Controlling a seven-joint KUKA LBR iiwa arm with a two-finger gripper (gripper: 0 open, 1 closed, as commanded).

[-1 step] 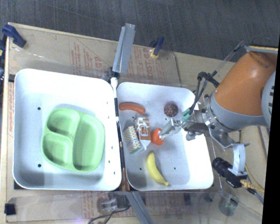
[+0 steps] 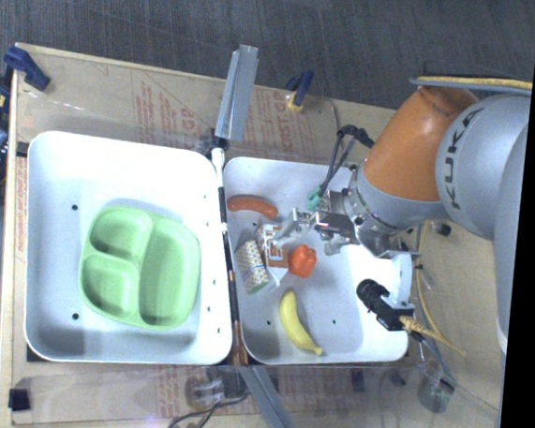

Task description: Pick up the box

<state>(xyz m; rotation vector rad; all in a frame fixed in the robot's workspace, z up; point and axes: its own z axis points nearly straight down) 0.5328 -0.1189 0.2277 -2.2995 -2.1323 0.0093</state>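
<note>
**Box pick: gripper on station, no grasp confirmed**

Camera view, the one feed we're getting:

- We're looking down at two white bins. Left bin (image 2: 51,164) is carrying a green divided tray (image 2: 140,267). Right bin (image 2: 349,343) is carrying the clutter.
- The box (image 2: 253,263), small and printed, is lying tilted near the right bin's left wall, around 9 o'clock from that bin's centre.
- Neighbours: a sausage (image 2: 251,205) is sitting at 12 o'clock from the box, a red-orange toy vegetable (image 2: 302,260) just beside it at 3 o'clock, a banana (image 2: 298,323) at 5 o'clock.
- The arm (image 2: 442,159) is reaching in from 3 o'clock. The gripper (image 2: 280,235) is hanging at the box's upper right corner, roughly 1 o'clock from its middle, very close or touching. We can't tell which.
- Jaws: too cluttered and small at the tip for us to read. We can't tell how far apart they're standing, or whether anything is sitting between them.

Progress, as we're judging it:

- Approach looks about done, since the tool is right over the target.
- The box is lying on the bin floor, so we're not counting any lift.
- Left: a confirmed close on the box, then raising it clear of the red vegetable.
</note>
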